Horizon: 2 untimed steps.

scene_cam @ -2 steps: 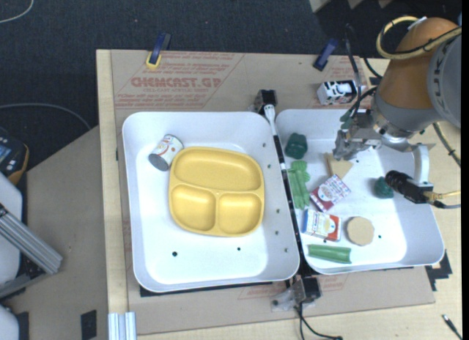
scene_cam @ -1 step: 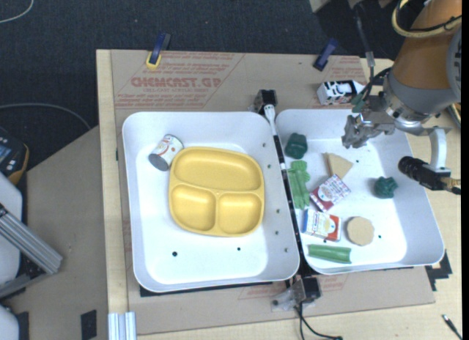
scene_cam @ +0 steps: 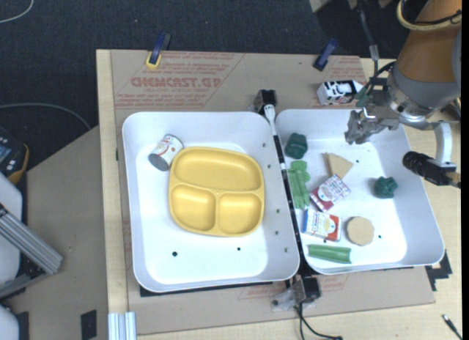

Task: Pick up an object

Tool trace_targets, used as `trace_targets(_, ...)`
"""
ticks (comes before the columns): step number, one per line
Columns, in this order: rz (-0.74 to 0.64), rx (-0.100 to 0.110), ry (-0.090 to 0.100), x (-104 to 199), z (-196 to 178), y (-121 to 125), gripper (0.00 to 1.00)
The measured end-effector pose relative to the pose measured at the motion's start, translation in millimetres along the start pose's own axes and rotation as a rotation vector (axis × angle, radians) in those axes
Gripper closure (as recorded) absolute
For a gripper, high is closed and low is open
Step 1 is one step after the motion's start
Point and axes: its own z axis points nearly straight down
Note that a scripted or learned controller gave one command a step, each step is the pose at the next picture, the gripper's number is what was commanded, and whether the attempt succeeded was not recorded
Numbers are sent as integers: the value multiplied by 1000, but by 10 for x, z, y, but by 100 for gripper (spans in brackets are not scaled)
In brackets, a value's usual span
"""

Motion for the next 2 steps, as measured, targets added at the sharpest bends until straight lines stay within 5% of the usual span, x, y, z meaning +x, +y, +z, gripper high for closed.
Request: trace_targets(2,4,11,3,218,-58,-1070,100)
